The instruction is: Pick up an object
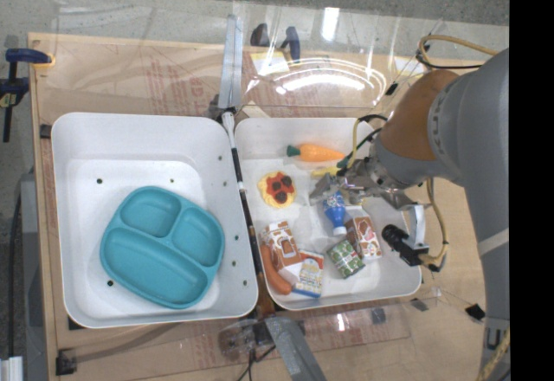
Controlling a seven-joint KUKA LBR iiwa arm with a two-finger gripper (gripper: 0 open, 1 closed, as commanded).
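Left of the divider [232, 154], the left bin [78, 145] holds only a teal tray [162, 245], three compartments, lying flat toward the bin's near side. Not a likely target.

Right of the divider, the right bin [260, 132] carries all the small items. Closest to the divider: a pizza toy [278, 189], round, yellow with dark spots, lying alone. Nearer the camera from it, hard against the divider side, a sausage [275, 274] with two cartons touching it: carton A [281, 239] and carton B [308, 275]. Crowded cluster, poor first choice.

Far side of the bin, further from the divider: carrot [316, 151], orange, lying lengthwise, bare floor around most of it.

Further right again: blue bottle [336, 213], green can [345, 258], red box [368, 237], all close together, can and box touching or nearly so.

Gripper [333, 187] sits just above the bottle, on the carrot's near side. Finger spread: cannot tell, wrist hardware and cables obscure it. Nothing visibly held.

Judgement: approach phase, grasp not yet made. Bottle is the probable target.

For a good grasp:
- centre over the bottle, span its narrow width
- keep fingers off the can and box on descent, or they get shoved
- descend straight; close only once both fingers bracket the body
- lift slowly, check the bottle rises with the fingers

Risk: smooth round bottle may slip or roll out. Carrot is the isolated fallback.
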